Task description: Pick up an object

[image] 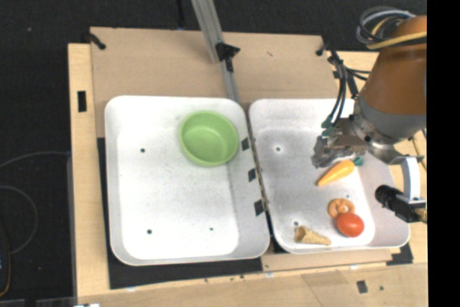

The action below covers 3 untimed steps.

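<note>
My gripper [329, 153] hangs over the right bin [287, 176], just above the left part of an orange carrot [336, 172] that lies on the bin floor. Its fingers sit close over the carrot's upper end; I cannot tell whether they touch it. Lower in the same bin lie a red tomato [350, 225], a small orange-brown fruit [338, 208] against it, and a tan cone-shaped piece [310, 235]. A green bowl [209, 139] stands in the left bin [144, 212], near its top right corner.
A grey metal pole [205, 7] slants down from the top to the gap between the bins. The arm's orange band and grey wrist [395, 97] cover the right bin's upper right. A black fitting [394, 200] sits at the right bin's edge.
</note>
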Each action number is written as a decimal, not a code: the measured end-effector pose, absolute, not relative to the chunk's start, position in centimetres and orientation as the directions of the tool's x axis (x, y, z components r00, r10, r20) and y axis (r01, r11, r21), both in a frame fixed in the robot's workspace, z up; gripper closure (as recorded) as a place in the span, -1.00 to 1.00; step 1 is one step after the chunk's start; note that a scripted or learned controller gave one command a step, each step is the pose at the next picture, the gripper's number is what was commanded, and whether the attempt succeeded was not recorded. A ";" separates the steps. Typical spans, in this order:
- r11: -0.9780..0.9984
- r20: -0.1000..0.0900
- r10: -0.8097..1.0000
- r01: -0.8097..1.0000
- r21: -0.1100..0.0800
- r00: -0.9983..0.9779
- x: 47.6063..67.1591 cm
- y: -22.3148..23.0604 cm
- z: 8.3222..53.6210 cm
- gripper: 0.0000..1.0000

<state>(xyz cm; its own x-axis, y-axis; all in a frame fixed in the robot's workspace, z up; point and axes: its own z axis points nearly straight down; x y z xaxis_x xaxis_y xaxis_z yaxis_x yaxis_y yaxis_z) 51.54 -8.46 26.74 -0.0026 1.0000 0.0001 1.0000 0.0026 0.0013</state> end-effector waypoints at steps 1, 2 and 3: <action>0.003 0.001 1.000 1.000 0.000 -0.003 51.5 -3.6 27.2 1.00; 0.007 0.001 1.000 1.000 0.000 -0.007 50.7 1.9 26.8 1.00; 0.008 0.001 1.000 1.000 -0.003 -0.008 51.5 7.8 25.2 1.00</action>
